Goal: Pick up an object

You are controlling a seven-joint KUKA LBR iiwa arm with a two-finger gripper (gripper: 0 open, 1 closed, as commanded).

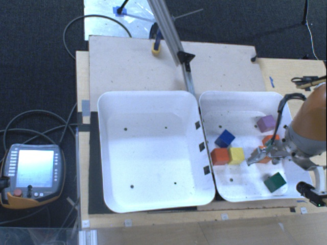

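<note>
Gripper (257, 156), finger state indiscernible, low over the right bin (240, 100), just right of the touching yellow cube (236, 155) and orange-red cube (220, 156). Blue cube (225, 138) lies behind them; purple cube (265, 122) farther back; green cube (275, 181) nearer front.

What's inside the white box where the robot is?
The right bin holds blue, red, yellow, purple and green blocks. The gripper covers part of something orange.
</note>
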